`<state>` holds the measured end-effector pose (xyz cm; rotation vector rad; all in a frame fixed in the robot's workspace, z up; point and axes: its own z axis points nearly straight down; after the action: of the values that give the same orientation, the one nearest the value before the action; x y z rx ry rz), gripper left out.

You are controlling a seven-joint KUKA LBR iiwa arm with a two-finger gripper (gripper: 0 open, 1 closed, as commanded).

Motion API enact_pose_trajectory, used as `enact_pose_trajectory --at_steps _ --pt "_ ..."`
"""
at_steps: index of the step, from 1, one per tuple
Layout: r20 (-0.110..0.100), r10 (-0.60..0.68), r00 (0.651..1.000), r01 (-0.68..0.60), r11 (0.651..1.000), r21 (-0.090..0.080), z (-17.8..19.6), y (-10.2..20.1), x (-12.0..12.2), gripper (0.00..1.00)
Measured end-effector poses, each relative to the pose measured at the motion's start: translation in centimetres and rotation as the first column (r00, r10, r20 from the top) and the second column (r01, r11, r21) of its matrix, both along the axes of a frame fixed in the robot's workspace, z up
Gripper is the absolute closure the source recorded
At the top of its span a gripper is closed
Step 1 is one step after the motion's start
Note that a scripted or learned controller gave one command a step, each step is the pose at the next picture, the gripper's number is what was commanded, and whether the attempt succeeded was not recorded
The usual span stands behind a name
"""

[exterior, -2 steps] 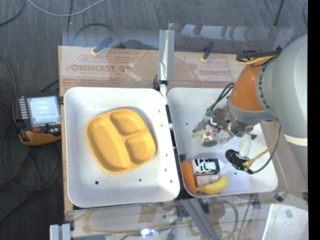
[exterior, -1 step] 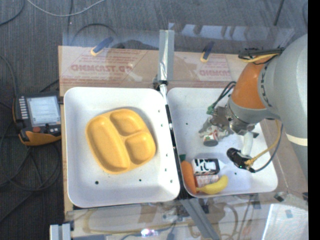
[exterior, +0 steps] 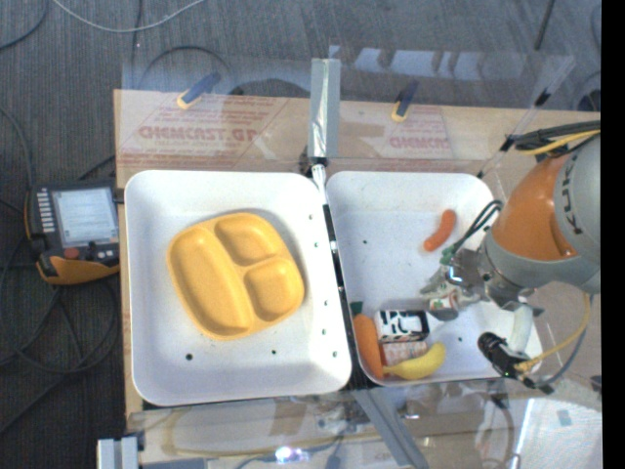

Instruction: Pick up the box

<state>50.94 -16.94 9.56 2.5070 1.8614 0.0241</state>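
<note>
Tool hangs just right of the box; its opening width cannot be told.

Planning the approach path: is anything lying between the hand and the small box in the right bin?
Nothing visible lies between them. The hand sits just right of the small black-and-white box. The yellow banana and the orange carrot crowd the box's near and left sides, off that path.

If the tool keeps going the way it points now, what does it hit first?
Likely the box. The tool points toward the view's lower left in the right bin, and the box lies right beyond it, by the banana. Height above it is unclear.
</note>
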Motion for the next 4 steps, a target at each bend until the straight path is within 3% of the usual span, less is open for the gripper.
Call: enact_pose_trajectory --at_steps 1,2,3,4 --pt "-0.028 -0.044 0.999 0.045 0.999 0.006 6.5 5.8 -2.6 1.00" --pt "-0.028 -0.110 0.993 0.111 0.994 0.005 8.7 12.1 1.6 1.00" --pt "-0.026 -0.299 0.954 0.300 0.954 0.001 28.7 12.8 4.9 1.00" --pt "-0.030 -0.315 0.949 0.315 0.949 0.003 13.9 17.0 3.5 1.00"
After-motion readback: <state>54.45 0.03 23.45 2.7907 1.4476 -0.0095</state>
